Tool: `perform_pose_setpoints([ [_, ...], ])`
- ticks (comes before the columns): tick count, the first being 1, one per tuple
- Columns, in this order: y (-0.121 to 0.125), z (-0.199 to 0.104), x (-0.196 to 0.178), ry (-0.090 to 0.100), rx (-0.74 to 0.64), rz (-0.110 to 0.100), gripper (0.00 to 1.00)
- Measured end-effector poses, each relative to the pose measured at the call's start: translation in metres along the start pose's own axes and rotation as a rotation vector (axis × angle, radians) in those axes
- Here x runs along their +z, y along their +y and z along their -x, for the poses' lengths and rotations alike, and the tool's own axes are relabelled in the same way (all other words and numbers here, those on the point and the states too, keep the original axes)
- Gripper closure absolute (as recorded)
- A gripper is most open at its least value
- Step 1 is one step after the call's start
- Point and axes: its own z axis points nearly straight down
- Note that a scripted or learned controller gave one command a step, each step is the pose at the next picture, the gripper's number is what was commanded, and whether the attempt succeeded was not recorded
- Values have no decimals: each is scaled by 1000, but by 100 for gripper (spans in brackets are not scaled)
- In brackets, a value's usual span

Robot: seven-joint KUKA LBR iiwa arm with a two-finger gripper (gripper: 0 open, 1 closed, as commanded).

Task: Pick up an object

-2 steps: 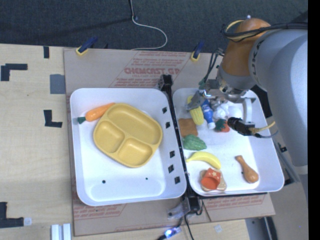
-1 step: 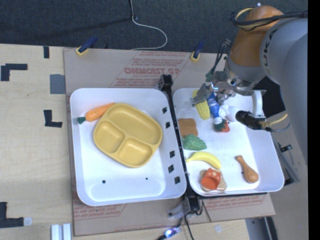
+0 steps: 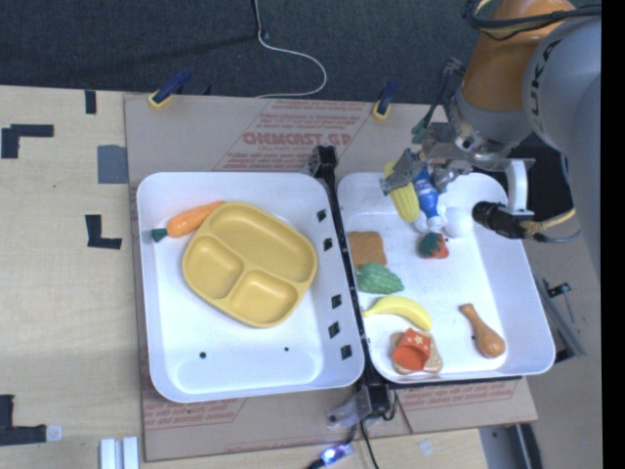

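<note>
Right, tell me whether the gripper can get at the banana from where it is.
Probably yes. The banana lies bare on the right bin's floor, nothing on top of it. The gripper is over that bin's far end. The green piece and the red piece lie close either side, leaving little room.

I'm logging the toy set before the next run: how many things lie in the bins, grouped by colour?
Yellow: 3: divided tray, banana, corn cob
Orange/red: 3: carrot, red piece, small red-and-green piece
Brown: 2: flat piece, drumstick
Green: 1: leafy piece
Blue-and-white: 1: bottle
Total: 10
</note>
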Motion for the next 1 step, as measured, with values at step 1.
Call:
perform_pose_setpoints([
  [1, -30, -50, 11, 1, -2, -7, 100],
])
